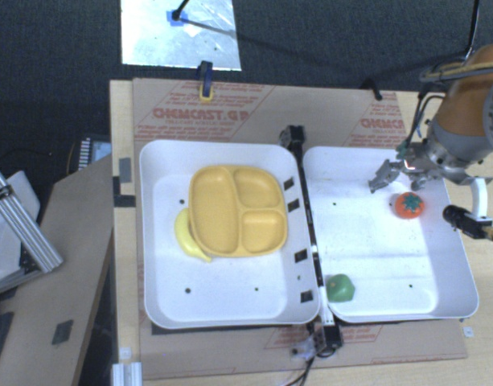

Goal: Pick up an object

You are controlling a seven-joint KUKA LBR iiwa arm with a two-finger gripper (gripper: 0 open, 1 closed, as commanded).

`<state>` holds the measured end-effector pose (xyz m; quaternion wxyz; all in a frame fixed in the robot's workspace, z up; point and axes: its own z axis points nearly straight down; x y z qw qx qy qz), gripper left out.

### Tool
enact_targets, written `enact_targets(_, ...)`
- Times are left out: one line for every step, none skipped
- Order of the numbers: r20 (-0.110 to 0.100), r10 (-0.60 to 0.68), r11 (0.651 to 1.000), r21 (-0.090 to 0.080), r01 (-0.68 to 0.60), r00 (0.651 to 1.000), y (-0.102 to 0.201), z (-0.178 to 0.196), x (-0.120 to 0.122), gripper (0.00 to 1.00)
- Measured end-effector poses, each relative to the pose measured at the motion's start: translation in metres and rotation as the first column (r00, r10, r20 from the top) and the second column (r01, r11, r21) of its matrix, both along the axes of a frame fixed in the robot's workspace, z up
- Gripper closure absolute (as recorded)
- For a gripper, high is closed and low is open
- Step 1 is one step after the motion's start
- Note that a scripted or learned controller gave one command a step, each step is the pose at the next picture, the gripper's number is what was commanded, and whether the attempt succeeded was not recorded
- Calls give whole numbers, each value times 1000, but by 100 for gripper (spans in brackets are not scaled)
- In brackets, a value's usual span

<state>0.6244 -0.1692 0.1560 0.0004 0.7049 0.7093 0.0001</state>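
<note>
My pincer hangs over the upper part of the right bin. Its two grey fingers are spread wide in a shallow V with nothing between them.

The nearest thing to take is the small orange ball. It sits on the bin floor just beside my fingertips, at about five o'clock from them and apart from them. It is round, so it has no long axis to line up with. It looks smooth, has a bit of green on top, and would likely roll if I nudged it from one side.

A second candidate, a green lump, lies well apart at about seven o'clock, near the bin's lower left corner. It looks soft-edged and irregular.

In the left bin, a glossy yellow divided plate lies partly over a yellow banana. Both are far off at nine o'clock.

I judge the ball the obvious target: a short shift toward five o'clock, then straight down.
</note>
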Motion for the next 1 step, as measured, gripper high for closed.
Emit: enact_targets(5,-4,1000,1,4,1000,-3,-54,-6,0)
